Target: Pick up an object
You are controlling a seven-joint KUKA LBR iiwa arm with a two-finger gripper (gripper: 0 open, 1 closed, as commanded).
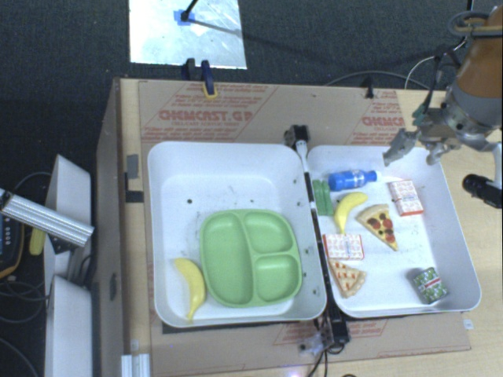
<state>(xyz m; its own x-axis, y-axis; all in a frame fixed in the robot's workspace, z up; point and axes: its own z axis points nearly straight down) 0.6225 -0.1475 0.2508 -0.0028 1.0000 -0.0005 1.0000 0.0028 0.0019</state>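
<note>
White plastic walls frame both bins, and I see my gripper (414, 149) hanging over the back rim of the right bin (456, 246), fingers spread apart with nothing between them. Below it I count one blue bottle (350, 180), one banana (348, 208), a pizza slice (380, 225), a waffle piece (347, 277), two small cartons (404, 196) and a green can (429, 284), with bare floor along the right wall. In the left bin (169, 181) sit one green divided plate (250, 257) and a second banana (189, 285).

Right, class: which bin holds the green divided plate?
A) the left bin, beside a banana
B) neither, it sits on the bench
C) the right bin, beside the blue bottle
A: the green plate lies in the left bin, with a banana at its lower left.
</note>
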